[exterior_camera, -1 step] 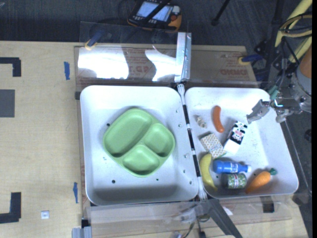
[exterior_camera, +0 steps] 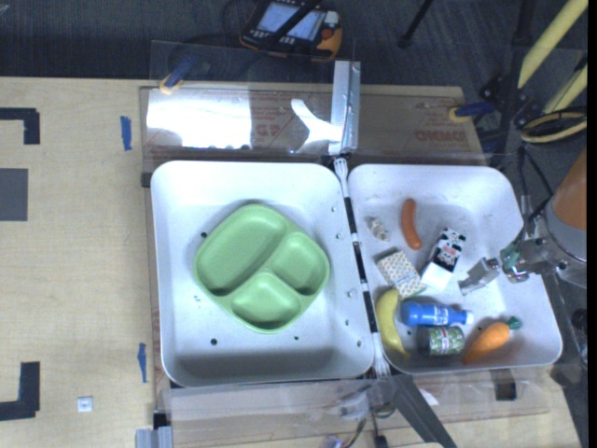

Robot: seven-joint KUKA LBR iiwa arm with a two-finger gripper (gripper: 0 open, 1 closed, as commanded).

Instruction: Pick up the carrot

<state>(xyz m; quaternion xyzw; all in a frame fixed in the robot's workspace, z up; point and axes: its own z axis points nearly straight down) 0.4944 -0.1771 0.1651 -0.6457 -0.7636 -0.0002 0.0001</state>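
The jaws' state we cannot tell; the gripper (exterior_camera: 485,274) hangs over the right bin (exterior_camera: 485,194) near its right wall. We see the carrot (exterior_camera: 489,340) lying in that bin's front right corner, beside a blue bottle (exterior_camera: 432,315).

Orange carrot (exterior_camera: 489,340) (green top), green tray (exterior_camera: 262,266), blue bottle (exterior_camera: 433,315), yellow banana (exterior_camera: 389,322), white bins (exterior_camera: 177,250).

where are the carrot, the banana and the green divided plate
carrot (exterior_camera: 488,340), camera view, middle of its orange body in the right bin
banana (exterior_camera: 389,321), camera view, middle of its yellow curve by the right bin's left wall
green divided plate (exterior_camera: 262,265), camera view, the ridge where its compartments meet, left bin
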